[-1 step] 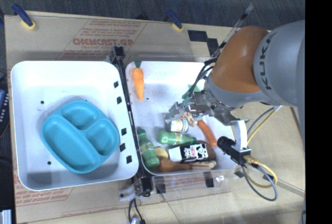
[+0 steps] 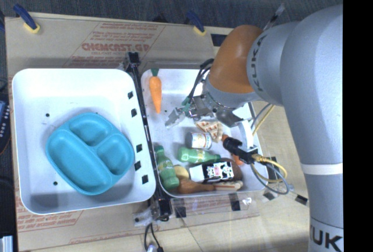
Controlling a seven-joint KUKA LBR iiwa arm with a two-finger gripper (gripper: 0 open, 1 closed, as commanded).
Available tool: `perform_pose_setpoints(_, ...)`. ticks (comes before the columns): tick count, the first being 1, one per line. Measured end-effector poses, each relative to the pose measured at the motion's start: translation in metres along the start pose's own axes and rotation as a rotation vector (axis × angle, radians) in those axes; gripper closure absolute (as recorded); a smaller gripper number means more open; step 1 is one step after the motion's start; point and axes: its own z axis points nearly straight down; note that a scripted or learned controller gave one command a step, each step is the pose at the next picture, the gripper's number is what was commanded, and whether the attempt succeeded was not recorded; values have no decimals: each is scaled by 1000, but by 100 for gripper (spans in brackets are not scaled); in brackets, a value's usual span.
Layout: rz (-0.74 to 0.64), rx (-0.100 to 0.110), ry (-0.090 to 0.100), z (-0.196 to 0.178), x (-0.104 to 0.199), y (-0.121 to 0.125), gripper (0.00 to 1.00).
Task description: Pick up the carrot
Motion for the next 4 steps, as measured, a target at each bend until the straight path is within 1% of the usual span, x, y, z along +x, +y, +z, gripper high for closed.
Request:
perform_pose_setpoints(1,237,-2,-3,5,-12,83,0)
perform_pose_setpoints(2,447,4,1,30,-6,84,0)
perform_pose_setpoints(3,735,-4,1,-69,78,101,0)
perform_pose_setpoints(4,888,5,-1,-64,101,47,0)
